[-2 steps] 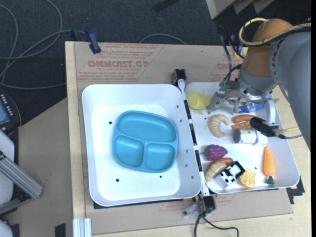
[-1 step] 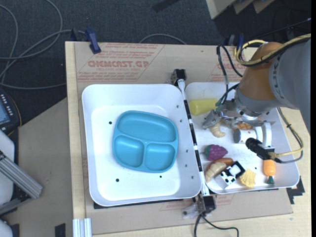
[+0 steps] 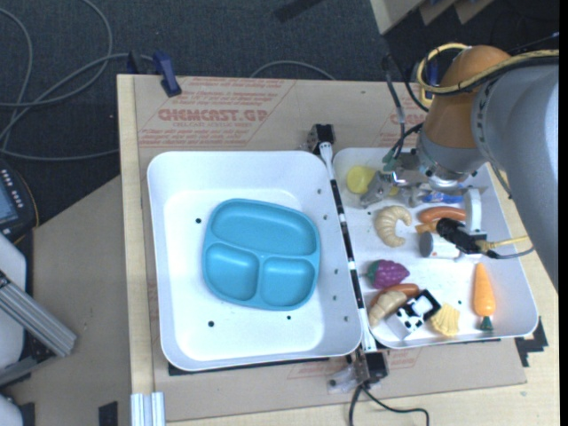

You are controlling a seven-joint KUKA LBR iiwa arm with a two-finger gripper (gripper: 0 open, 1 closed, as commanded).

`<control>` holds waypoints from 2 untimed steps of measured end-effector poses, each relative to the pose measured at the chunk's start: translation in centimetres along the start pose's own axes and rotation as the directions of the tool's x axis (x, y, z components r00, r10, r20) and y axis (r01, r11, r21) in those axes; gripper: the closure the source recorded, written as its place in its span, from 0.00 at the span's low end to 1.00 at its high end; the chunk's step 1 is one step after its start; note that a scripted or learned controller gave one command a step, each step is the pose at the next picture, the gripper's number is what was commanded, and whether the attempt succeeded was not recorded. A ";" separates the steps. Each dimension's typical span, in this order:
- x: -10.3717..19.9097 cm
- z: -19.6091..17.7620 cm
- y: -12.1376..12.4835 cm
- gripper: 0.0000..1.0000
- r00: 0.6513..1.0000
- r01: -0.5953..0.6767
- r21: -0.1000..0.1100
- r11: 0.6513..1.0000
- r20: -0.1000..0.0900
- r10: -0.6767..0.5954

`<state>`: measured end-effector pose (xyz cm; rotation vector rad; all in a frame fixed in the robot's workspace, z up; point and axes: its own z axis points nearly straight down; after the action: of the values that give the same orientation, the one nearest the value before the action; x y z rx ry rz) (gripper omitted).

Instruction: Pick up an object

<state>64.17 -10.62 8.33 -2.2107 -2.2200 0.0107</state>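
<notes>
My gripper (image 3: 424, 185) hangs low over the far end of the right bin (image 3: 515, 278), under the orange wrist band. Just below it lie a tan croissant (image 3: 391, 224) and a red-orange sausage (image 3: 441, 214), and a yellow fruit (image 3: 359, 180) sits to its left. Nothing is visibly held. Nearer the front are purple grapes (image 3: 388, 273), a bread roll (image 3: 389, 302), a black-and-white cube (image 3: 417, 311), a yellow piece (image 3: 446, 320) and a carrot (image 3: 483, 291).
The left bin (image 3: 177, 193) bears a blue divided plate (image 3: 260, 253). A black clip (image 3: 321, 137) sits at the far end of the ridge between the bins. Cables trail from the wrist over the right bin's far right side.
</notes>
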 end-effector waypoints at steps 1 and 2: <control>0.1 -1.3 1.6 0.00 1.000 0.001 0.034 0.999 -0.002 -0.001; -1.9 0.0 -4.2 0.00 1.000 -0.008 -0.003 1.000 0.000 0.008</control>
<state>60.02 -12.54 8.34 -2.2208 -2.2127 0.0066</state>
